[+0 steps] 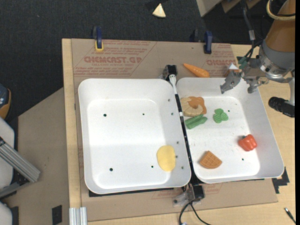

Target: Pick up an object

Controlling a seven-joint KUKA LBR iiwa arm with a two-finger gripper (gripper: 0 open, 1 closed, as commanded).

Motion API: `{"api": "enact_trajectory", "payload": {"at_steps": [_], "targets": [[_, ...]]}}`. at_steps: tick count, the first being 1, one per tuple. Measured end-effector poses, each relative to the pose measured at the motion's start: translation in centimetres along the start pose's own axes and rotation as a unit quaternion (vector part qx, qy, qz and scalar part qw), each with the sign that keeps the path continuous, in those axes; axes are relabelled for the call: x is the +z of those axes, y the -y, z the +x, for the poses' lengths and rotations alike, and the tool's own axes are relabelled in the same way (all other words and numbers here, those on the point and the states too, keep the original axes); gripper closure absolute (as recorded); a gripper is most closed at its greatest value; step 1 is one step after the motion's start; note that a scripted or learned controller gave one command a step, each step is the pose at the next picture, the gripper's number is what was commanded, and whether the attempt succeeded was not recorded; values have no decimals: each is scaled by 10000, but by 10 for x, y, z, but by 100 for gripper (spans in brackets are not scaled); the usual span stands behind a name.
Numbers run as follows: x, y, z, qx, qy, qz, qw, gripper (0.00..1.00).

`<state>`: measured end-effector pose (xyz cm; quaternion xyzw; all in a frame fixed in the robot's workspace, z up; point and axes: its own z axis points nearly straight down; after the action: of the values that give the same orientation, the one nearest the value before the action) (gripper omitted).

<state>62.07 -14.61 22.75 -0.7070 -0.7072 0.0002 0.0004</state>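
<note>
carrot (196,70) on board (140,55), behind bins

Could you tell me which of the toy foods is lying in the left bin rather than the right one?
The yellow piece; it lies alone in the left bin, near its lower right corner.

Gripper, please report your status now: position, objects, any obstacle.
Gripper over far edge of right bin, nothing held. Nearest: green piece, bagel. Path clear.
</note>
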Motion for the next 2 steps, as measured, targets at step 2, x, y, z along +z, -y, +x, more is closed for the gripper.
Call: {"api": "enact_trajectory", "payload": {"at_steps": [2], "targets": [[144, 89, -60, 21, -7, 26, 10000, 0]]}}
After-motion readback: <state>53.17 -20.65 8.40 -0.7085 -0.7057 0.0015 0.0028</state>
